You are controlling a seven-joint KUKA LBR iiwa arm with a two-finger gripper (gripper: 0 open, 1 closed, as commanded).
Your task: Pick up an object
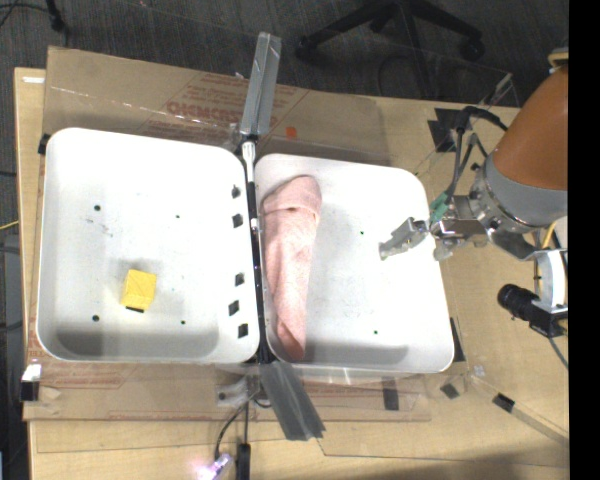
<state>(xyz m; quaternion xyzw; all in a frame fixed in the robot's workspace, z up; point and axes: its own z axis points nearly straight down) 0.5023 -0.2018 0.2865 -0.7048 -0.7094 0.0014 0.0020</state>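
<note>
From the overhead camera I have the gripper (400,239) hanging over the right bin (420,333), near that bin's right wall, with nothing between its fingers. They look set narrowly apart, though at this slant I read that as a judgement rather than a clear sight.

My likeliest target is the pink cloth (288,268), a rolled or folded length lying well to the left of the gripper, stretched along the right bin's left wall and pressed close to the divider between the bins. I expect it to be light, soft and floppy: it should bunch under the fingers rather than resist, and it will sag and trail when lifted. I would take it around the middle of its length, across the narrow width, pinching a fold from above, and keep clear of the wall side where one finger could jam against the divider.

Further left still, in the left bin (70,158), sits a small yellow block (139,289), possibly sponge or foam; I cannot tell its material. It looks light and easy to squeeze, standing free of the walls.

The arm's upper part is cut off at the right edge, and the wrist cabling blurs the gripper's base.
</note>
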